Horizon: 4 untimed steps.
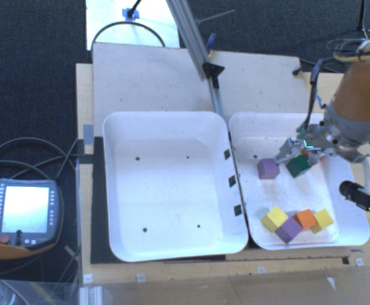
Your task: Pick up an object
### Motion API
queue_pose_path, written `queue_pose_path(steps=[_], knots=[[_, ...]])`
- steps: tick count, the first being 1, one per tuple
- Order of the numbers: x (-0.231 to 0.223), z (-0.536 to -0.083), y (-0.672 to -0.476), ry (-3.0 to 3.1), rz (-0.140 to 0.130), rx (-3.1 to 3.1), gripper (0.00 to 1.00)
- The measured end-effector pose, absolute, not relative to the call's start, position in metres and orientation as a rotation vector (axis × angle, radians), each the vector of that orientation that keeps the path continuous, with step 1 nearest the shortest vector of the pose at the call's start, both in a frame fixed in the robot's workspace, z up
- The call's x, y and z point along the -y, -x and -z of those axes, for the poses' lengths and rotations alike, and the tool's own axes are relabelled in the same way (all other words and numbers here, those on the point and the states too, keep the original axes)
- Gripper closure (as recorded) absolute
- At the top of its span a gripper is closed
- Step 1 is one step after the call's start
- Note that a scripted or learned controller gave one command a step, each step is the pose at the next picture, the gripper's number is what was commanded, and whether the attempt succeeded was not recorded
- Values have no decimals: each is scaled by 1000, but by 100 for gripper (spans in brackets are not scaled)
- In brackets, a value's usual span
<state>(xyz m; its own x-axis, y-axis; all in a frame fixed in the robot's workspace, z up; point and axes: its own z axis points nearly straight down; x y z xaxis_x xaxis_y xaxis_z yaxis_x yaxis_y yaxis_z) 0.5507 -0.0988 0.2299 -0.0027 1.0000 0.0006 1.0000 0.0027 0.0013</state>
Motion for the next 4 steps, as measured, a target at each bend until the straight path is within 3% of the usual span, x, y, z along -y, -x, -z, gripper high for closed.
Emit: queue_pose_path(steps=[3, 4], knots=[[93, -92, -550, -2221, 3, -2226, 0], [93, -106, -551, -2216, -3, -2224, 100]])
